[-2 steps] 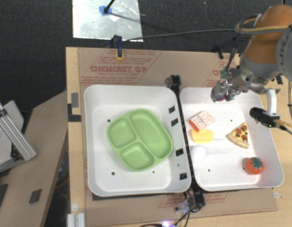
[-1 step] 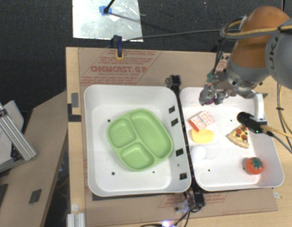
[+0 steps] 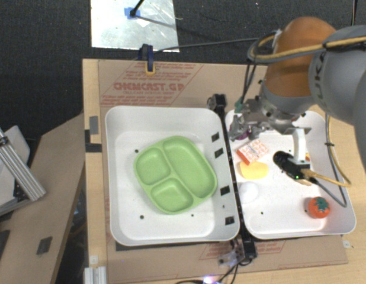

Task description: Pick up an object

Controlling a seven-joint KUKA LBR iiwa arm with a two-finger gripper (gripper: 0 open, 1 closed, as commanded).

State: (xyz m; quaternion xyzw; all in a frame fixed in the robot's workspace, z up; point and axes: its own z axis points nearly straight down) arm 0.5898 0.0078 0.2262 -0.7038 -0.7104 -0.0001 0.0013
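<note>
Camera view: gripper (image 3: 243,128) low over right bin (image 3: 343,218) near its far-left corner, just beside red-and-white carton (image 3: 253,151); open or closed impossible to tell. Likely risks: clipping bin wall, shoving carton against yellow piece (image 3: 254,170) just beside it. Green 3-compartment plate (image 3: 174,173) in left bin (image 3: 121,218). Red "CHEMCAST GP" on brown board (image 3: 153,84).

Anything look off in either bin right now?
Nothing spilled or broken that I can see. The green divided plate lies skewed to the walls of the left bin; the red-and-white box in the right bin is also turned at an angle.
</note>
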